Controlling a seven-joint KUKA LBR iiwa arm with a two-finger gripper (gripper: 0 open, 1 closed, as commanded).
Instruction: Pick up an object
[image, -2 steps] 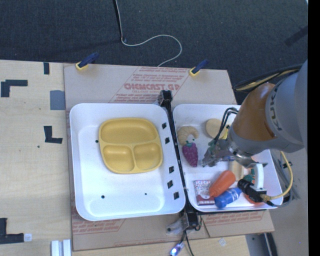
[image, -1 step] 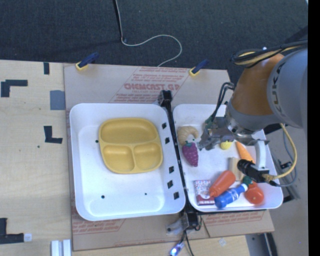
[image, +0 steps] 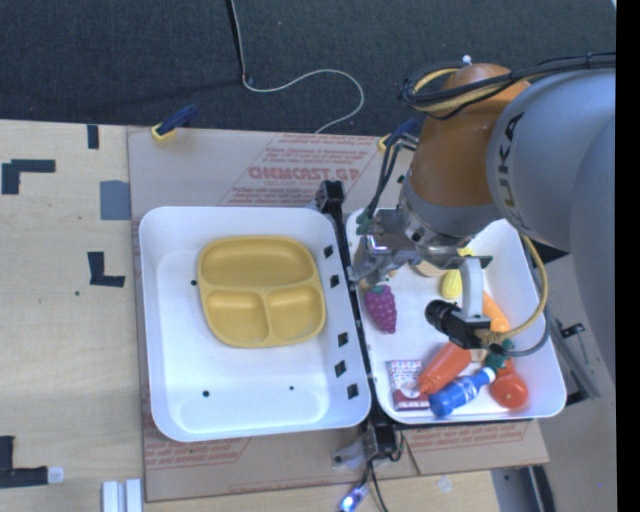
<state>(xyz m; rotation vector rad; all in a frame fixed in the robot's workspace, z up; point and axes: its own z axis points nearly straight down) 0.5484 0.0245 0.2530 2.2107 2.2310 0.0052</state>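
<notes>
Starting at the left, a yellow divided plate (image: 263, 290) is seen lying flat in the left bin (image: 175, 400), toward its far half. Both bins are carried by a cardboard sheet (image: 200, 165) on the counter (image: 60, 330). In the right bin (image: 540, 405), the gripper (image: 372, 268) is held low near the dividing wall, just above a purple grape bunch (image: 382, 308) that lies on the bin floor. Whether the fingers are spread or closed cannot be told, and nothing is seen clamped between them. Farther right, an orange bottle (image: 442, 368), a blue marker (image: 462, 392), a yellow piece (image: 452, 284) and a red piece (image: 510, 390) are clustered together.
</notes>
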